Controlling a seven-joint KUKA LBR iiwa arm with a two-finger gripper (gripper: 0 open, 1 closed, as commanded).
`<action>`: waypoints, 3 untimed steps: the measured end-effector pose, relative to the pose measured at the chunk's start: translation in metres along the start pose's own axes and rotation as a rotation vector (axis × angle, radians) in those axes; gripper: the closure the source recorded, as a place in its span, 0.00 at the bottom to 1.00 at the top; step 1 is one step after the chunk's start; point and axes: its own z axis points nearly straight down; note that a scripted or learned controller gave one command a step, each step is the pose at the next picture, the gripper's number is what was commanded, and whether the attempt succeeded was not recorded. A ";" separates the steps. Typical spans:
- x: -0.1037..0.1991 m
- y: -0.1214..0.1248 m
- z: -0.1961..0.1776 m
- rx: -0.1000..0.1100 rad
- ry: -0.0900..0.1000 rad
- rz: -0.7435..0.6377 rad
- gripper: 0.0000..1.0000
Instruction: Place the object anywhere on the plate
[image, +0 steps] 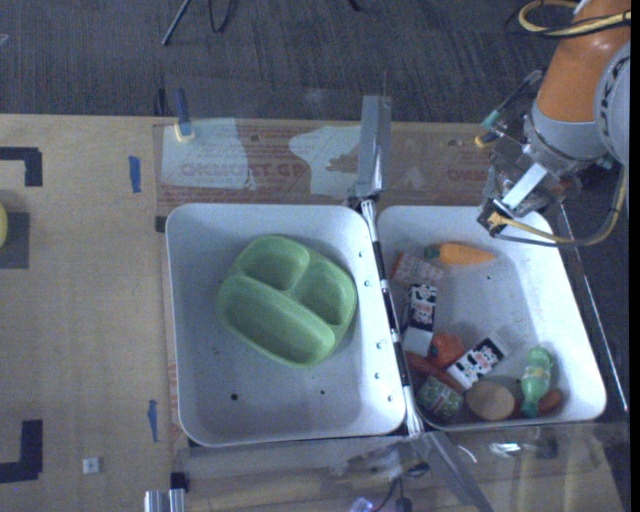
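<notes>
arm (590, 75): thick, round-bodied link, grey shell with one broad orange band
orange band (578, 62): glossy, wraps the full width of the link, soft pale highlight along one side
wrist (560, 138): grey ring next to the band, darker seam where grey meets orange
tool end (508, 158): cluster of thin dark rods and small metal parts, one small teal spot at the outer edge; too blurred to resolve further
yellow cable (530, 232): thin, bright, running off the tool end; a second yellow loop beside the top of the band
dark cable (607, 225): thin, black, curved loop off the wrist side
screws, markings: too small to tell
</notes>
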 end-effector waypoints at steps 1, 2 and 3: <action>-0.018 -0.034 -0.084 -0.002 0.002 -0.003 1.00; -0.028 -0.037 -0.108 -0.004 0.002 -0.072 1.00; -0.074 -0.016 0.029 0.004 0.001 0.293 1.00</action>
